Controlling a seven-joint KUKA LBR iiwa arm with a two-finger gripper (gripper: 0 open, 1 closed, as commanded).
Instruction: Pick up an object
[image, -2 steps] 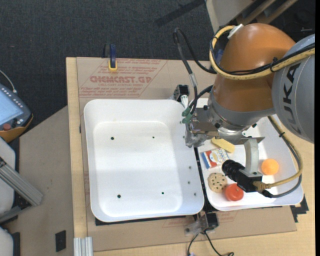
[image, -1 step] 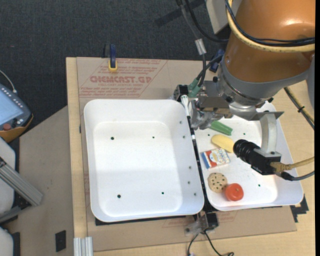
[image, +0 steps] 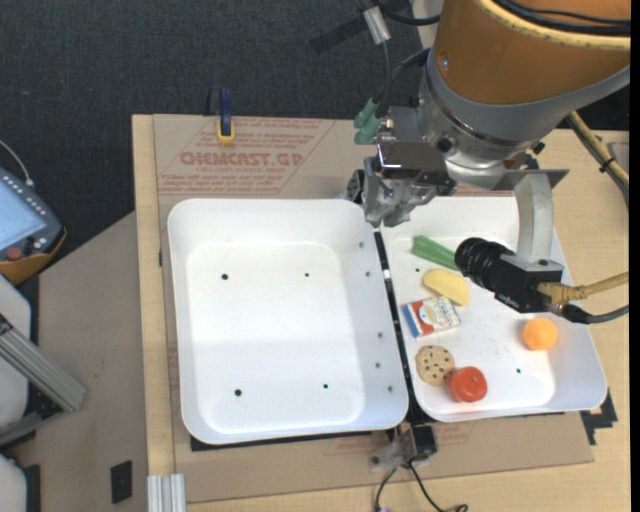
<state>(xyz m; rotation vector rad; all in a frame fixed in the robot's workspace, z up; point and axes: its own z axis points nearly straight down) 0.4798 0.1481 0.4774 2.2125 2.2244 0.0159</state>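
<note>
My gripper hangs over the back left corner of the right bin, near the divider between the bins. Nothing shows between its fingers. In the right bin lie a green piece, a yellow banana-like piece, a small red, white and blue carton, a brown cookie, a red tomato-like piece and an orange ball. The green piece lies just right of and in front of the gripper, apart from it.
The left bin sits beside the right one on a cardboard sheet. A black cylinder with a hose juts over the right bin from the arm's wrist, above the yellow piece. A blue and yellow clamp stands at the back.
</note>
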